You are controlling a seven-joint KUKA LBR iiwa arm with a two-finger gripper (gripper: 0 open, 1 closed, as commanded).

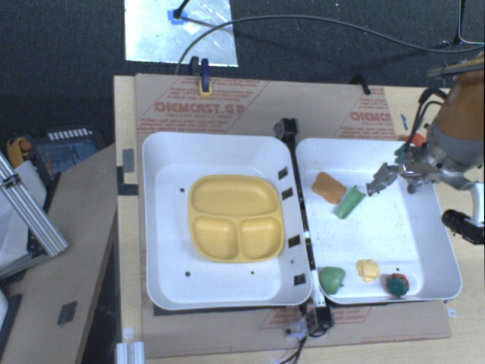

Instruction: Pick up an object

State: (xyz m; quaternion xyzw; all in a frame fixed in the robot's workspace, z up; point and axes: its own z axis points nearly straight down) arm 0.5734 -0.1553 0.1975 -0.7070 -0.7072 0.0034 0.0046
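Note:
My gripper (pixel 395 183) hangs over the upper right part of the right bin (pixel 424 233). Its fingers are spread open with nothing between them. The left fingertip (pixel 376 185) is just right of a green block (pixel 348 202), which lies tilted beside an orange-brown piece (pixel 329 187). Along the bin's front edge lie a green rounded item (pixel 331 279), a small yellow item (pixel 367 270) and a red and green item (pixel 397 283).
The left bin (pixel 163 203) holds a yellow three-compartment plate (pixel 235 217). A black divider with clips (pixel 295 203) runs between the two bins. The grey arm with its orange band (pixel 462 120) comes in from the right edge.

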